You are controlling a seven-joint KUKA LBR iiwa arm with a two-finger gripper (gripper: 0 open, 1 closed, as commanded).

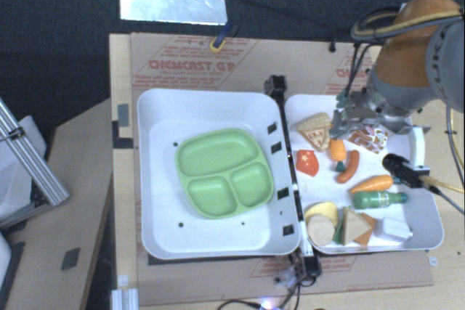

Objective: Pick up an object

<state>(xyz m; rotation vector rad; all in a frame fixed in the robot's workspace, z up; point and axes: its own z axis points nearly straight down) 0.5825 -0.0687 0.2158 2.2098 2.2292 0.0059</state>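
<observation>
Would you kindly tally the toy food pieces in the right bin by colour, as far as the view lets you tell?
Orange: 3, a small carrot, a sausage, a big carrot
Red: 1, a pepper
Green: 1, a bottle
Yellow: 1, a rounded piece
Tan: 3, a pizza slice, a round slice, a wedge
White: 1, a block
Total: 10

Fingers of the gripper [346, 124] too small and dark to read as open or closed. Arm [418, 54] cut off by the right edge, its base out of frame. Patterned packet [368, 137] partly hidden under the wrist. Upper right corner of the right bin [425, 236] covered by the arm. Print on the packet too small to read. Silver rails [25, 156] at the left cut off by the edge. Cables [254, 303] at the bottom running out of frame.
</observation>
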